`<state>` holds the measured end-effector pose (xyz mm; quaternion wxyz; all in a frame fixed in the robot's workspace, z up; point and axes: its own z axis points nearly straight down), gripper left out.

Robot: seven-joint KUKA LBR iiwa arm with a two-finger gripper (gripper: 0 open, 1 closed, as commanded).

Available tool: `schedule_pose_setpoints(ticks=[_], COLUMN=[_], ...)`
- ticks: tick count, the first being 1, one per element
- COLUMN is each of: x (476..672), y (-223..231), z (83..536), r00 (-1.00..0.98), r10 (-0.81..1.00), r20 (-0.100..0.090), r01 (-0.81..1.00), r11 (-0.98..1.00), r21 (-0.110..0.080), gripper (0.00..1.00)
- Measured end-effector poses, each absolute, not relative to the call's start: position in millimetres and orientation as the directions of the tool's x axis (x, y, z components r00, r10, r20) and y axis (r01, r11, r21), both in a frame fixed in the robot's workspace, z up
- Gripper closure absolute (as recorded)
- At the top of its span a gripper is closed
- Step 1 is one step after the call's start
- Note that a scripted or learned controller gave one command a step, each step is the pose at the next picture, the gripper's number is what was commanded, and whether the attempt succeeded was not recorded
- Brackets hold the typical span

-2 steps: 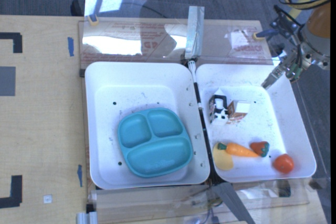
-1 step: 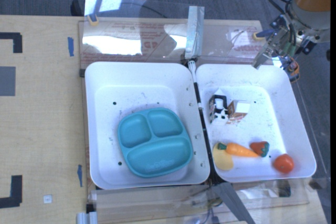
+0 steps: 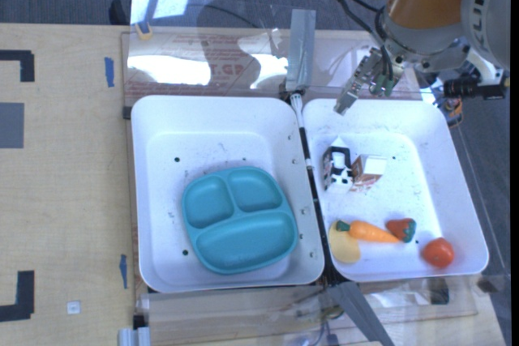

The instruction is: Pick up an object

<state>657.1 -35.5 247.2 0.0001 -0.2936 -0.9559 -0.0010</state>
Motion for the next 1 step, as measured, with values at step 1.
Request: schedule_pose_setpoints(ticks=[1], x=[644.4], y=[9.9], z=[242.5], r00=[-0.883], r10=[0.469], r20=[-0.001], r01=[0.469], r11=[0.883], r21=[0.001], gripper=[1.00])
